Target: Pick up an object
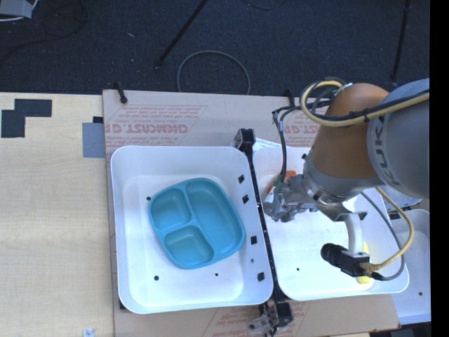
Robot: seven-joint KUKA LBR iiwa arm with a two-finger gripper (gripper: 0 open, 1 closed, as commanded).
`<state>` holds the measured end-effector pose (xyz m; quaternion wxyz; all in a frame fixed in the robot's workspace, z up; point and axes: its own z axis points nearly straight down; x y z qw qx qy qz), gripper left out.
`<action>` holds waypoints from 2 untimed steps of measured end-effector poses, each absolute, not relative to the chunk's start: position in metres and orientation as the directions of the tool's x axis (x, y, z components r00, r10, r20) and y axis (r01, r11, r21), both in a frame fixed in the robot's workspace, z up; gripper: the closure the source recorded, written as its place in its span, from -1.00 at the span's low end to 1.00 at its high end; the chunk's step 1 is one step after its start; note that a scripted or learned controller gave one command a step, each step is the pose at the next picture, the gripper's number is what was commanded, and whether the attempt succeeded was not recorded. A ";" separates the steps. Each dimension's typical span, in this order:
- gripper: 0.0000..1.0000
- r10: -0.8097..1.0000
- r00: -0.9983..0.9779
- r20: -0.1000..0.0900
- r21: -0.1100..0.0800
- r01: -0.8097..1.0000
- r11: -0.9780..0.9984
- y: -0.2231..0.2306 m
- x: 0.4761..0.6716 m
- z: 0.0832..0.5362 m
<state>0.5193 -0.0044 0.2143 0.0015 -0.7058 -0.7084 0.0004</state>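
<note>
Though looking closely at the pincer, cannot tell whether released or clenched: tucked low under the bulky wrist of the arm, with nothing seen grasped. Poised over the right bin, close to the black divider between the two bins.

Nearest candidate for picking: a small orange piece just beyond the pincer, near the bin's far wall, largely hidden and hard to identify. Also a yellow piece at the near right corner, partly covered by a black fitting. Over in the left bin, well apart from the pincer, a blue divided plate lying flat and a little askew.

Probably still at the approach stage. To do it well: centre over the orange piece before descending, keep clear of the divider and the bin wall, come straight down, close only once astride it, then lift slowly and check for something actually caught.

Beneath the bins, a printed cardboard sheet on a pale wooden tabletop with dark patches. Beyond, a dark floor with a looped cable and stand legs.
</note>
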 end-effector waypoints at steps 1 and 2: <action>1.00 1.000 -0.004 0.002 -0.004 1.000 0.004 0.042 0.524 0.208; 1.00 1.000 -0.005 0.002 -0.004 1.000 0.005 0.098 0.525 0.205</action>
